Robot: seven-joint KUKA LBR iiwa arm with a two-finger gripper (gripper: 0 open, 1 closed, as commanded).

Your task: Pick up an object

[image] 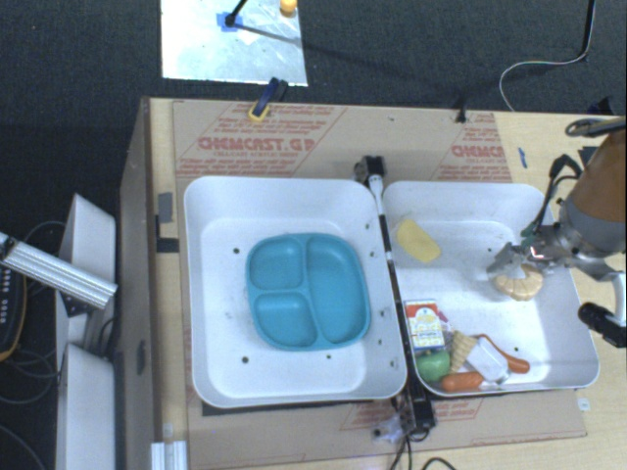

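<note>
Toy vegetables (470, 360) crowd the right bin's near edge. At its right edge, the pincer (516, 262) hangs just over a tan pastry (518, 284); its opening cannot be told. Lowering squarely around the pastry seems wisest.

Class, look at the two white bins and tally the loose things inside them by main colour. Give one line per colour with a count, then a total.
Blue: 1, the divided tray in the left bin
Yellow: 1, the block
Tan: 1, the pastry by the end effector
Green: 1, the round fruit
Orange: 2, the carrot and the sausage-like piece
Red and white: 1, the small carton
Total: 7
</note>
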